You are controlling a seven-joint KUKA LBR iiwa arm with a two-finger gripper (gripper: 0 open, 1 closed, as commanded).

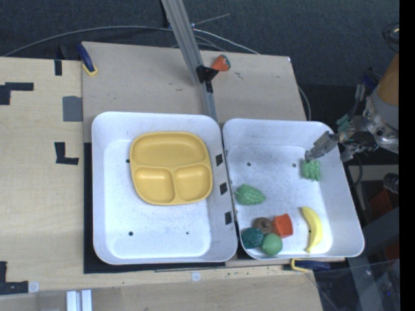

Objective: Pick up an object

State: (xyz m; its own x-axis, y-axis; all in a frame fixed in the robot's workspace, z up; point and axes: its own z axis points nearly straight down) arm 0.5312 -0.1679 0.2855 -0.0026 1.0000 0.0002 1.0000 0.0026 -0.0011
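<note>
2 white bins are lying side by side on the bench, and the arm is reaching in from the right toward the right bin (292, 129). The gripper (319, 150) is hovering over the upper right part of this bin, just above a pale green bumpy object (312, 170); whether the tip is touching it, I cannot tell. How the jaws are standing I cannot tell either, because the tip is small and dark in the camera view. The other candidates are lying lower in the same bin: a green leafy piece (249, 195) near the left wall, a banana (313, 228) near the right wall, and in the front corner a brown ring (262, 224), an orange-red block (283, 225), a dark teal piece (252, 238) and a light green ball (272, 244) crowding together. The left bin (110, 193) is carrying a yellow divided plate (172, 167). In my judgement the approach step is in hand, nothing is being held, and the next move is calling for a straight descent centred on the pale green object before closing.
</note>
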